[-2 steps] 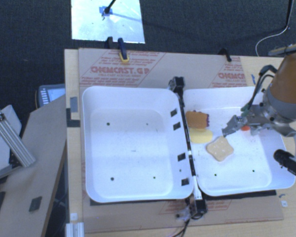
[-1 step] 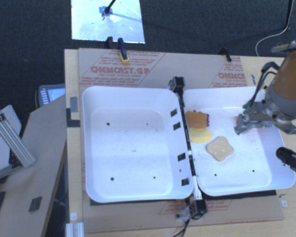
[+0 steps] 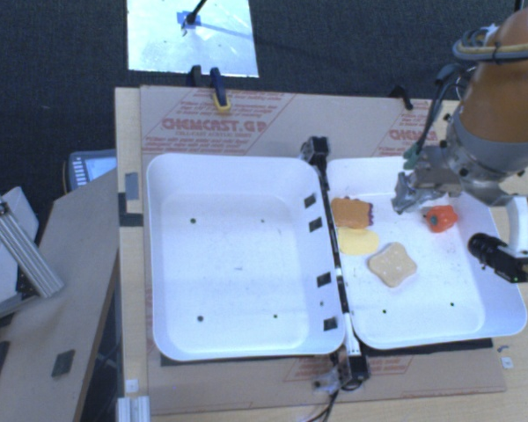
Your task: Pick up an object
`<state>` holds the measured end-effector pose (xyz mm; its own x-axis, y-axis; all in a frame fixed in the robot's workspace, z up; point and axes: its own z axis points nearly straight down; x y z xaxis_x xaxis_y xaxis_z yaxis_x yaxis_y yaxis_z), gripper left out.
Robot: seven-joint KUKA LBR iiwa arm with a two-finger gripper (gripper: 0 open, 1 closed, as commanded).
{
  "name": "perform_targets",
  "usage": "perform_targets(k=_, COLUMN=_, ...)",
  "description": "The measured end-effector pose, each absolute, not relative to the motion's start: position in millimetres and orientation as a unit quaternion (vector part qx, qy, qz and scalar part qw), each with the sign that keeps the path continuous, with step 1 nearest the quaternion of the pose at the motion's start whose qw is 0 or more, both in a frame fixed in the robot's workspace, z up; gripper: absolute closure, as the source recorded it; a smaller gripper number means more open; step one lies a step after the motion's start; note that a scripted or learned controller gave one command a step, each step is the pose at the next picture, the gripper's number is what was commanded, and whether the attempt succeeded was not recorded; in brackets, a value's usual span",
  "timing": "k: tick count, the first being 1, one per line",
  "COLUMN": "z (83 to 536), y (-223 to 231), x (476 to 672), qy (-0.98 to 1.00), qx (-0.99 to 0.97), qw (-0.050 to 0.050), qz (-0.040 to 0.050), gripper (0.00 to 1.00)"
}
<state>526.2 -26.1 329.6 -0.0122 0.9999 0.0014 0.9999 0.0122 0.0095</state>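
In the right bin (image 3: 440, 319) lie several small items: an orange-brown block (image 3: 352, 212) near the divider, a flat yellow piece (image 3: 359, 242) just below it, a tan toast-shaped piece (image 3: 392, 265) toward the middle, and a small red-orange object (image 3: 439, 219) further right. My gripper (image 3: 407, 196) hangs over the upper part of this bin, between the orange-brown block and the red-orange object, just left of the latter. Nothing shows between its fingers.
The left bin (image 3: 238, 262) lies beside the right one, with black clips (image 3: 321, 227) along the shared rim. A black cylindrical part (image 3: 497, 258) sticks in over the right bin's right edge. A grey panel (image 3: 192, 25) lies behind the bench.
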Motion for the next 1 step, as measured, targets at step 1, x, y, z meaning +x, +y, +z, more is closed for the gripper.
perform_targets(k=1, z=418.2, y=58.2, x=547.8, qy=0.712, qx=0.703, qw=0.004, qz=0.0060, gripper=1.00)
